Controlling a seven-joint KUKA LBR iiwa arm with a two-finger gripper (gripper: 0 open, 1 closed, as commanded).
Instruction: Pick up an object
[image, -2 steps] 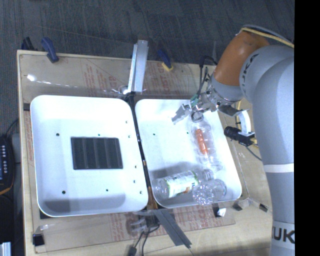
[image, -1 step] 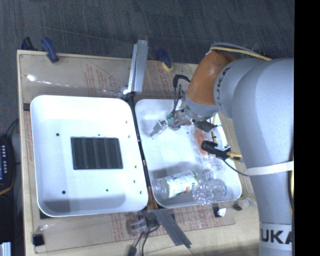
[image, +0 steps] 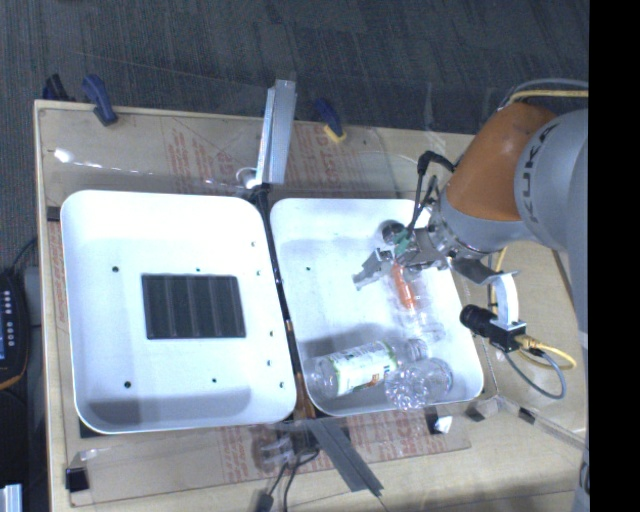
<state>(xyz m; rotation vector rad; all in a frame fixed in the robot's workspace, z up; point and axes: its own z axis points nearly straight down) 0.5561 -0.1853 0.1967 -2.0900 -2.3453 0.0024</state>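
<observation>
Gripper (image: 392, 262) hangs low in the right bin (image: 330, 225), grip state indeterminate, above an orange-marked clear item (image: 405, 290); advise centring on it, clear of the bottle (image: 360, 367) nearby.

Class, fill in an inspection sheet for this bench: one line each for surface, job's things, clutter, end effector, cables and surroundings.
Surface: wooden bench bearing two shallow white bins; left white bin holds a dark ribbed rectangular panel.
Job's things: right white bin holds a clear plastic bottle with a green-and-white label, a crumpled clear plastic container and an orange-and-clear tube-like item.
Clutter: nothing seen.
End effector: two-finger end effector low over the right bin, beside the orange item; finger state unclear.
Cables: yellow cable on the right.
Surroundings: blue clamps on the far edge; dark floor.
</observation>
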